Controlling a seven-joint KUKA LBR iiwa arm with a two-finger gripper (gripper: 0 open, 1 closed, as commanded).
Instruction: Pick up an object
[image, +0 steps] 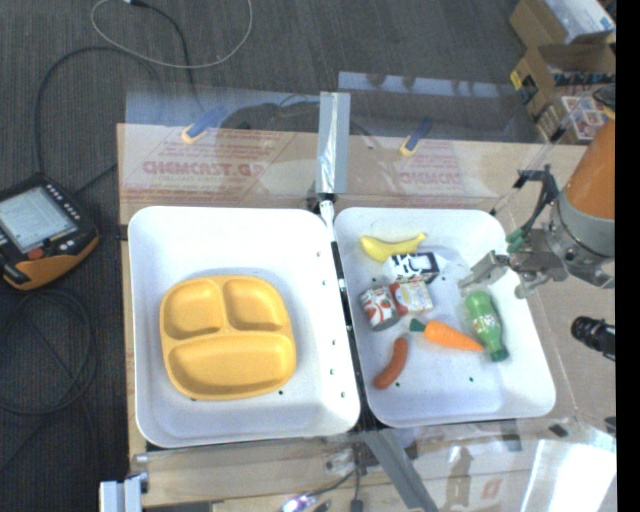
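Observation:
The right bin (520, 395) holds a yellow banana (391, 244), a black-and-white carton (414, 265), a red-and-white packet (395, 301), an orange carrot (448, 337), a green bottle (485, 323) and a reddish sausage (392, 363). My gripper (505, 272) hangs at the bin's right rim, just above and right of the green bottle. Its fingers (483, 271) spread apart with nothing between them. The arm's orange band (604, 170) is at the right edge.
The left bin (150, 240) holds a yellow divided tray (229, 336). A metal post (331, 145) stands behind the seam between the bins. A teach pendant (38, 228) lies on the floor at the left. Cardboard boxes (560, 50) sit at the top right.

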